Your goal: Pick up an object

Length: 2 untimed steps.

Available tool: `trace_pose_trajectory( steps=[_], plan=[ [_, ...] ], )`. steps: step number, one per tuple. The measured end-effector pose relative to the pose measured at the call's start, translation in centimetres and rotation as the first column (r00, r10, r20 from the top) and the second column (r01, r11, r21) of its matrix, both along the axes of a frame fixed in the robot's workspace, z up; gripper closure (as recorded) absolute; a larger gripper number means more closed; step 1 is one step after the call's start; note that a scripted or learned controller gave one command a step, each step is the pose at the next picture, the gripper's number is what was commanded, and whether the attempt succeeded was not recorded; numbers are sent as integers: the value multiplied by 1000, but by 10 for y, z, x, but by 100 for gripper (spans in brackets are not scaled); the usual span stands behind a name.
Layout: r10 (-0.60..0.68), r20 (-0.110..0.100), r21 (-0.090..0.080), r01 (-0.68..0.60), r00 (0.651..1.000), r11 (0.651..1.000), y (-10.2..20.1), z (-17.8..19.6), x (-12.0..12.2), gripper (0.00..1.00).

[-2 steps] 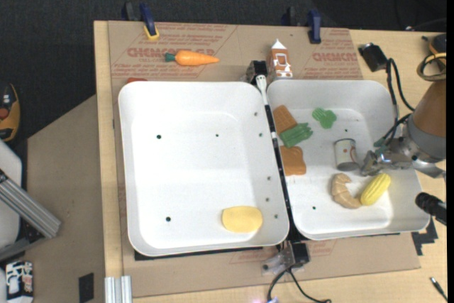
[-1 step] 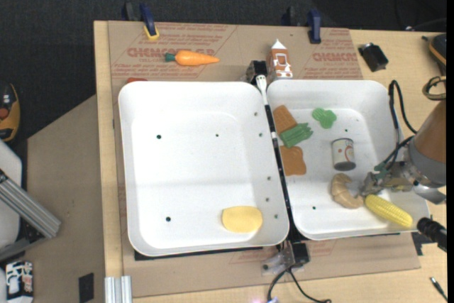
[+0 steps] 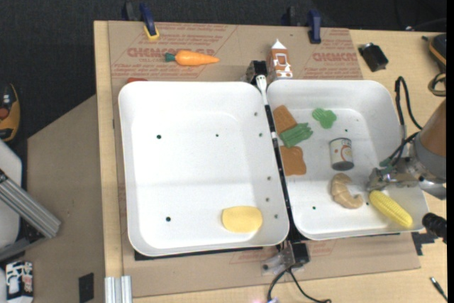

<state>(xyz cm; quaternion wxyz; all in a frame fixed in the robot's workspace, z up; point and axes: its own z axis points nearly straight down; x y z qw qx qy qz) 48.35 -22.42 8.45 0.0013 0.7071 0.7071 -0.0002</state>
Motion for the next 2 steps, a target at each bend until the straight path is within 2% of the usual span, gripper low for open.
trace_pose_trajectory(
  steps=[2],
  plan=[
    [-2, 6, -2, 2, 1000, 1000, 0, 20, 1, 100]
  ],
)
